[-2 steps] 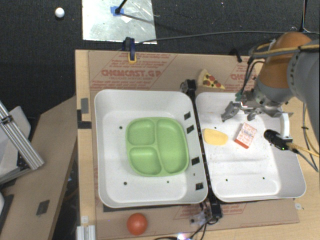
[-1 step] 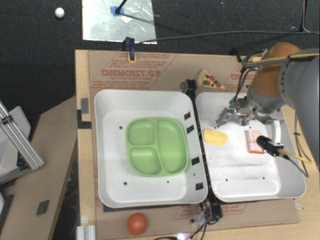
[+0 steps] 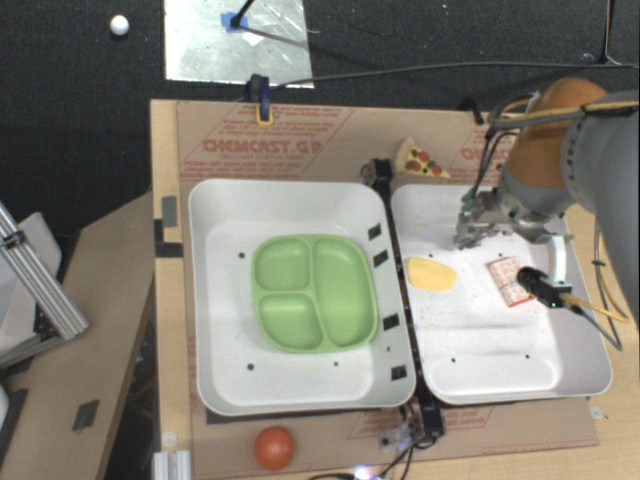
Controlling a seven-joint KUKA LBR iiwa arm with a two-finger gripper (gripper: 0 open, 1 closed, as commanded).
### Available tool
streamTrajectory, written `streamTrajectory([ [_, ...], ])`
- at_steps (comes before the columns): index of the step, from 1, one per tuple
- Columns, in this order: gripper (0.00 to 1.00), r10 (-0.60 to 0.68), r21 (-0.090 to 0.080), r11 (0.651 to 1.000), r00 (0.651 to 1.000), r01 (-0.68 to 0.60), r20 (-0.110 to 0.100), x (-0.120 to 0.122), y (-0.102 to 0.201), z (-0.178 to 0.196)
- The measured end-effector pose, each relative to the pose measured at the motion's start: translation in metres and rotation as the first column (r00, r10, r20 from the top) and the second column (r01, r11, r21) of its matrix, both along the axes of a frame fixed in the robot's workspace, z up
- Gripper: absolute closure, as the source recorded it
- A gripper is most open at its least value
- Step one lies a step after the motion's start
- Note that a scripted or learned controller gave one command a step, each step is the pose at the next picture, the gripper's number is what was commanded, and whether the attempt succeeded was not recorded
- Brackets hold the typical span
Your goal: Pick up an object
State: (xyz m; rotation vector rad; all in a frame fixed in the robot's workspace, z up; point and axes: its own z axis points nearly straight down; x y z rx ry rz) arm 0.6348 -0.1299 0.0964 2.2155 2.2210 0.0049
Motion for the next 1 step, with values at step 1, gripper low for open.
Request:
streamTrajectory([
  [1,1.0,0.003,0.0,1.0,1.0,-0.003,0.003,0.0098,0.0062,0.059],
])
